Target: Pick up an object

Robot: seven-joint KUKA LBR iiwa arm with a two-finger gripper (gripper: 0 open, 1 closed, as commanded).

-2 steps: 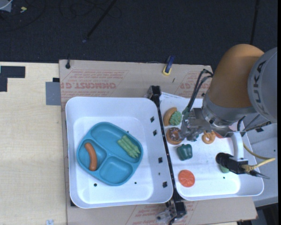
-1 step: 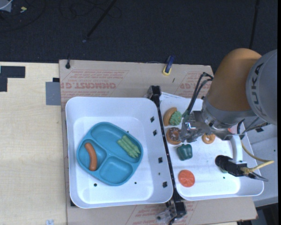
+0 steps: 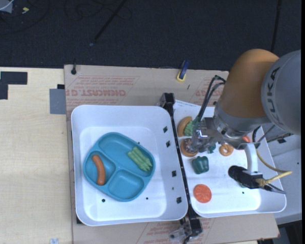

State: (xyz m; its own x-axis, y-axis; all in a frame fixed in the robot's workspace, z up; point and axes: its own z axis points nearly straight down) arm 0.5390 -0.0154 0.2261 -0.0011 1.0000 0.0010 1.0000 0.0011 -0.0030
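Left bin: a blue divided plate is contained.
Plate contents: an orange sausage at left, green beans at upper right.
Right bin: small toy foods are scattered.
Pincer: positioned low over the right bin's upper left; whether it is open or closed cannot be determined.
Green toy pepper: lies just beside the pincer, on the near side.
Orange disc: lies nearer still, apart.
Small brown ring: lies right of the pincer.

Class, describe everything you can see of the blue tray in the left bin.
The blue tray is a rounded, plastic-looking dish split by ridges into three compartments. It lies flat on the floor of the left bin, turned at a slant. A sausage lies in its left compartment, green beans in its upper right one.
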